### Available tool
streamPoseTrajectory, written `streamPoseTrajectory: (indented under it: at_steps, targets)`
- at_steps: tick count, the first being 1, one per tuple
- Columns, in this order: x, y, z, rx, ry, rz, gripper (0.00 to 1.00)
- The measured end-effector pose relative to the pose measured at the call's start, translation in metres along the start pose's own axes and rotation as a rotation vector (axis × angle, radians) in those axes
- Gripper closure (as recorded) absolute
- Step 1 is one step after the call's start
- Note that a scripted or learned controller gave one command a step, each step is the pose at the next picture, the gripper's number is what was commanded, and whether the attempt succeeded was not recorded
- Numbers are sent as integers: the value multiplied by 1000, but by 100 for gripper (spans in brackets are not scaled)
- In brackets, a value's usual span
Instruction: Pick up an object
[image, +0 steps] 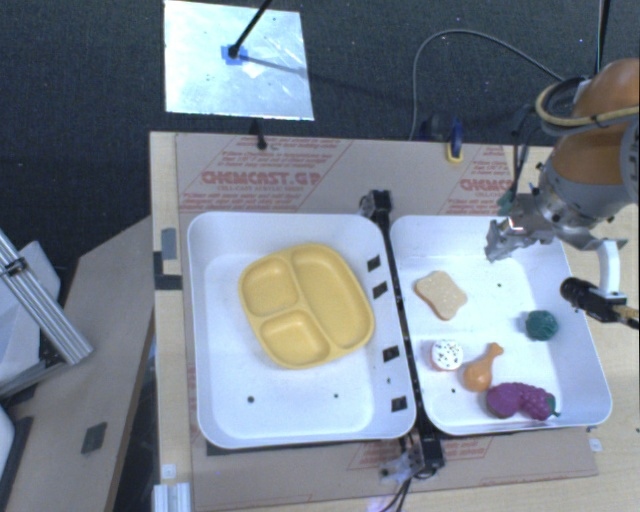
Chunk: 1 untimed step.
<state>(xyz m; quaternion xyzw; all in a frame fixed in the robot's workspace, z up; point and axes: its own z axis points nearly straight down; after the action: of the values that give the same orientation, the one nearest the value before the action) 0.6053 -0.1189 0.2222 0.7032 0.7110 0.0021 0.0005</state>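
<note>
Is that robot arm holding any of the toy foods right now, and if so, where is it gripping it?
Nothing is held. The gripper hangs over the right bin's far end, and the bread slice lies apart from it.

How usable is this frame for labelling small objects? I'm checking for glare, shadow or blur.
Camera view: lighting is even and soft, with faint shadows under the yellow tray; glare washes out the silver sheet at the top; the bread slice, drumstick and purple grapes read sharply; the hand looks dark and slightly soft, its detail hard to make out.
</note>
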Motion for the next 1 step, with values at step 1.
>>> streamPoseTrajectory:
  at_steps: [1]
  targets:
    - [55, 8, 9, 2, 0, 0, 100]
